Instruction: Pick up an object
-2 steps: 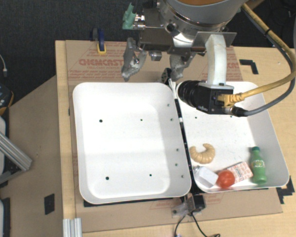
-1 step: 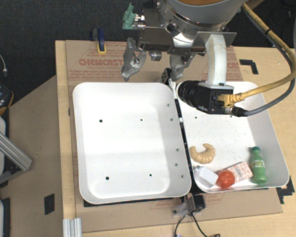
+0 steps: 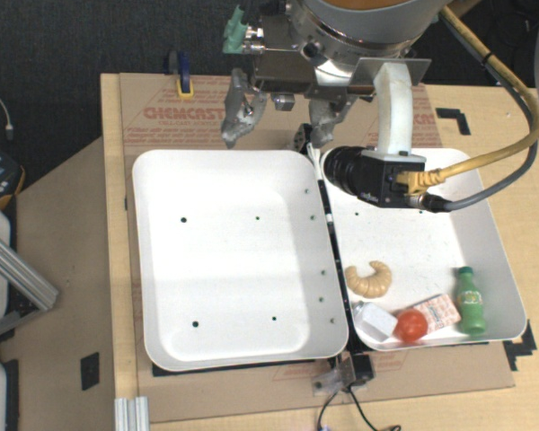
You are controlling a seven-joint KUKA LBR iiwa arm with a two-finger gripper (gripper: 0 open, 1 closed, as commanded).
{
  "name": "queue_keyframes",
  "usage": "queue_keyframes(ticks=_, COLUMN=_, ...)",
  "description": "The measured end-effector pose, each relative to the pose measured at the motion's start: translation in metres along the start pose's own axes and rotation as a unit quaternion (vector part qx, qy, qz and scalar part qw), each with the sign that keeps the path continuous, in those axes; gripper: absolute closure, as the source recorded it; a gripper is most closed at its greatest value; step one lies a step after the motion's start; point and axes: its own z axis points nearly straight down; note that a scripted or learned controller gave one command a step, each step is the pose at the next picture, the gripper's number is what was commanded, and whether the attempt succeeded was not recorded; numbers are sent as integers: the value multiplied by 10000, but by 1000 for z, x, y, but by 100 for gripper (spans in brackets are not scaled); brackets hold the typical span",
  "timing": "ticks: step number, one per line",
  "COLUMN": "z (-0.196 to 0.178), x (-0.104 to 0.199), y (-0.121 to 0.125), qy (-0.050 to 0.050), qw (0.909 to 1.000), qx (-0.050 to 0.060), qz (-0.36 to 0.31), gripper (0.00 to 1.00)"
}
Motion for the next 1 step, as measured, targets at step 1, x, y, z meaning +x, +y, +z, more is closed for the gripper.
queue_keyframes(ticks=1, z=0, x=0, y=0, qy=0, qw=10000, qx=0, qz=1, gripper=0)
